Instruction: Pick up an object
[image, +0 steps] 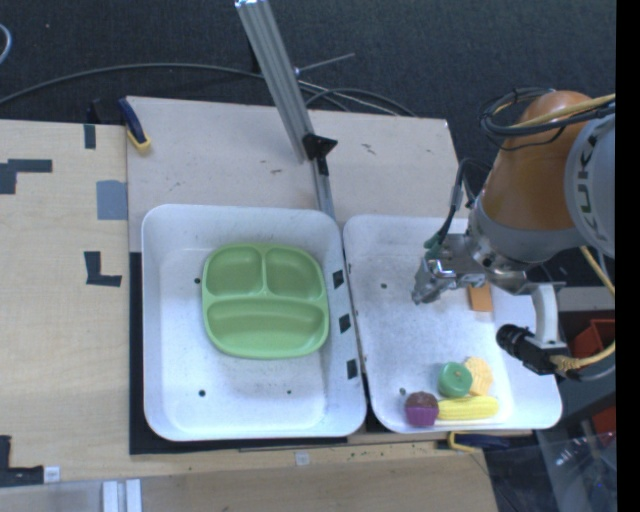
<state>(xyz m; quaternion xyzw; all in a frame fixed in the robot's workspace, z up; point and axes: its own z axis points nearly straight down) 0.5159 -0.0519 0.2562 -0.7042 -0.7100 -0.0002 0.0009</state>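
Objects for picking, as I log them from my remote station: four small toy food pieces clustered at the near edge of the right bin (400, 250), close to its front right corner. Item one, a green round piece (455, 379), disc-like with a darker centre, glossy plastic by the look of it. Item two, a yellow corn cob (467, 407), elongated, lying on its side just below the green piece and touching it. Item three, a purple rounded piece (421, 408) with a lighter top, just left of the corn and touching its end. Item four, a pale orange lumpy piece (481, 374), partly tucked behind the green one. Both bins are shallow, white, with rounded corners and a speckled, scuffed floor. The left bin (170, 300) carries a green divided plate (265, 301), matte, rounded-square, with two small compartments above one long one. The hand (428, 290), metallic grey, hangs over the middle of the right bin, well apart from the toy cluster, under the arm's (535, 170) grey and orange body; I cannot tell how its fingers are set, and I see nothing between them. Tabletop (60, 290) is pale wood grain with grey tape marks.
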